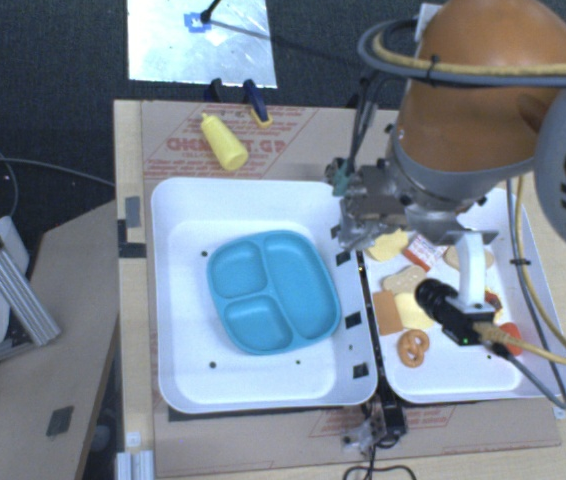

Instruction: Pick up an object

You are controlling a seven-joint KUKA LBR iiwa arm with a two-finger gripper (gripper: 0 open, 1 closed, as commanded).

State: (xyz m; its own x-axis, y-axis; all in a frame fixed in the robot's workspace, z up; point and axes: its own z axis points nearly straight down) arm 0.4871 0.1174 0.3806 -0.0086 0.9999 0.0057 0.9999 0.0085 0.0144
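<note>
The arm leans in over the right bin [463, 388], and its gripper [361, 226] hangs low near the wall that this bin shares with the left bin [178, 268]. The wrist covers the jaws from here, so I cannot tell if they are apart or together, and I see nothing held in them.

The things to pick are all in the right bin, in a loose group just beside the gripper. There is a yellow wedge [391, 245] closest to it, then a red and white packet [421, 253], a pale cracker [400, 278], a brown slab [387, 314] touching a yellow block [414, 312], and a pretzel [413, 346] a little apart, towards the front. In the left bin lies only a blue plate [273, 290] with three compartments. A yellow bottle [223, 140] lies outside the bins, on the cardboard behind them.

To my judgement this is the approach step: the gripper is coming to a target and no grasp is made yet. The yellow wedge seems the likely choice. The next move calls for a short shift away from the wall, so the gripper stands right over one piece, and then a straight descent. The pieces are flat and close together, so it may easily catch two of them or slide off.
</note>
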